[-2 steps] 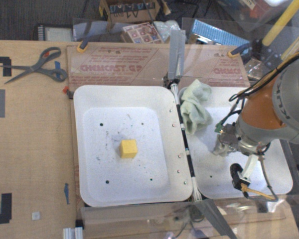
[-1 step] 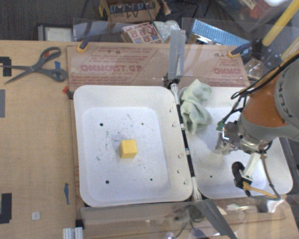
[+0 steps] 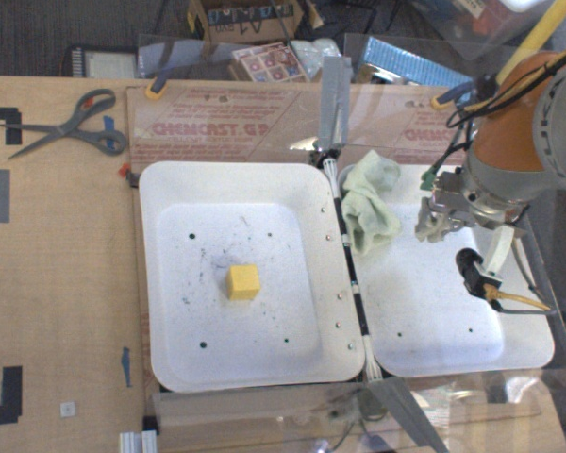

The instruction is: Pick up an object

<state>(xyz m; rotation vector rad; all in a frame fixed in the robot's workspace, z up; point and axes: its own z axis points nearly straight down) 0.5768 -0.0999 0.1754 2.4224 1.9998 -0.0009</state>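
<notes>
Your pincer (image 3: 432, 223) hovers over the right bin (image 3: 434, 338) toward its 1 o'clock corner; whether it's open, you can't tell. A pale green cloth (image 3: 370, 210) lies at its 9 o'clock. The yellow block (image 3: 244, 282) sits mid-left bin (image 3: 170, 206).

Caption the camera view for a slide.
End effector above the right shallow white plastic bin beside a crumpled pale green cloth; small yellow cube in the left bin.

Arm (image 3: 524, 140) cut off by right and top edges. Gripper (image 3: 432, 223) seen end-on; pale cloth (image 3: 370, 206) partly overlaps the bin divider.
</notes>
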